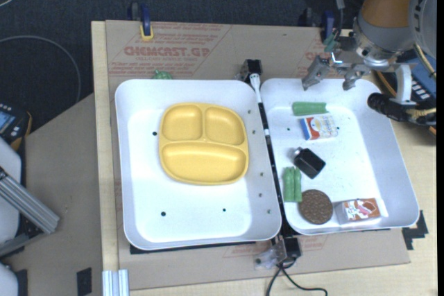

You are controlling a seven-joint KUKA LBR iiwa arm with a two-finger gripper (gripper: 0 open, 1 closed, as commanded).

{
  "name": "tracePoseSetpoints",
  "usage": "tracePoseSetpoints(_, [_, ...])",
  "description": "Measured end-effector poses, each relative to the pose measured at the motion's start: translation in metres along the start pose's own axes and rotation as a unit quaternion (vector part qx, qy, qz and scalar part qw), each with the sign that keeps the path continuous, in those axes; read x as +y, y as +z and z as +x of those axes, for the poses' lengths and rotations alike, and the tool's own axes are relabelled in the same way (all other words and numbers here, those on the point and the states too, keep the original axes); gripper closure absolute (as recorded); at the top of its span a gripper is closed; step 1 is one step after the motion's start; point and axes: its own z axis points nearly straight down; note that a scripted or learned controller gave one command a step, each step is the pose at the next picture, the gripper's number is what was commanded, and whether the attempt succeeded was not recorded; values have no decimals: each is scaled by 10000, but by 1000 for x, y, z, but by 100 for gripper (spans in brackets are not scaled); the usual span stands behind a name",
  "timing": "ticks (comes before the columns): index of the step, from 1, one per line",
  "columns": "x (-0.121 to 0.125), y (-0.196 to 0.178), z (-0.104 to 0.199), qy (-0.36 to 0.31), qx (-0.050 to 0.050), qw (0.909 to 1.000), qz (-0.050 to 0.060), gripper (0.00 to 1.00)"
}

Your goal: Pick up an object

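My gripper [329, 80] hangs open over the far edge of the right bin [395, 149], with nothing between its fingers. Just in front of it a green bar [309, 108] lies flat in the bin. Nearer the camera lie a white, red and blue packet [318, 127] and a small black block [309, 161]. A green piece [292, 184] sits against the bin's left wall. At the near end are a brown round disc [316, 206] and a red and white packet [360, 209].
The left bin [139, 184] holds a yellow divided plate [204, 143]. Both bins rest on a cardboard sheet [173, 45] on the bench. A raised rim runs between the two bins.
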Motion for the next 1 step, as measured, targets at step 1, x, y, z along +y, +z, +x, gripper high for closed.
tracePoseSetpoints(1, [-16,34,62,-23,12,10000,27,0])
